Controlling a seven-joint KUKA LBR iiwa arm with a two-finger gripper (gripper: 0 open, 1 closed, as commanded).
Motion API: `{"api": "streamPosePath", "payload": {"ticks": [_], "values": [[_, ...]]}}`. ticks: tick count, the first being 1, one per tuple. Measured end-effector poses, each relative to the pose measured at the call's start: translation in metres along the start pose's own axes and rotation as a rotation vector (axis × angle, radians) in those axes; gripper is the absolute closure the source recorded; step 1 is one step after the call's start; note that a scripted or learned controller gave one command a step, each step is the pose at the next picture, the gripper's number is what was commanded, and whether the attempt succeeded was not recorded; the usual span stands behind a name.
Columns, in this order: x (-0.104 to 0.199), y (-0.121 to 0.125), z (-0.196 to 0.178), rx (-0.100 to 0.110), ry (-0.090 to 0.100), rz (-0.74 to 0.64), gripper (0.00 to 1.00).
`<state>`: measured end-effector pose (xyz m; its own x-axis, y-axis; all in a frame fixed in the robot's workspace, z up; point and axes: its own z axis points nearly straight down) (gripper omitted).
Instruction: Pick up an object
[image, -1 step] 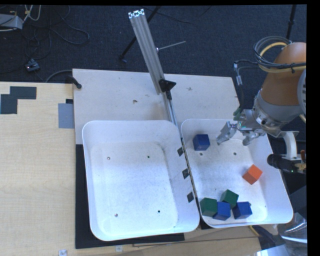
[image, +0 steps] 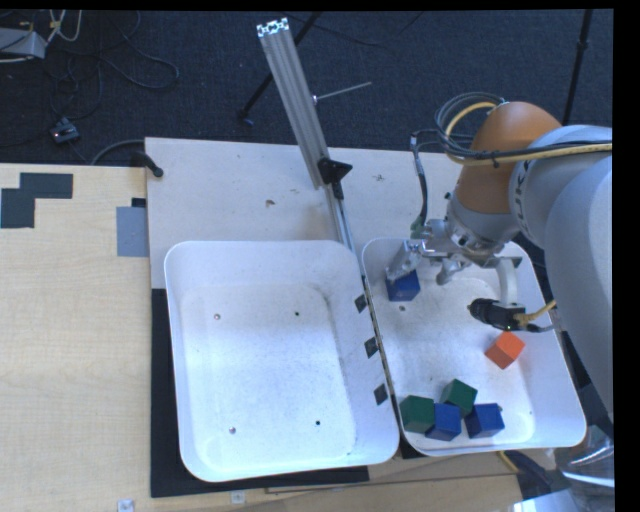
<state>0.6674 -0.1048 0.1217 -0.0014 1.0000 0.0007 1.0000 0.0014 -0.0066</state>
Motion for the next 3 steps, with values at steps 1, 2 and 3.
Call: {"api": "streamPosePath", "payload": {"ticks": [1, 2, 3], "values": [[-0.001, 0.000, -0.015, -0.003, -0.002, -0.002, 1.00], [-0.012, -0.144, -0.039, 0.003, 0.001, 0.005, 1.00], [0.041, -0.052, -0.070, -0.010, -0.001, -0.004, 1.00]]}}
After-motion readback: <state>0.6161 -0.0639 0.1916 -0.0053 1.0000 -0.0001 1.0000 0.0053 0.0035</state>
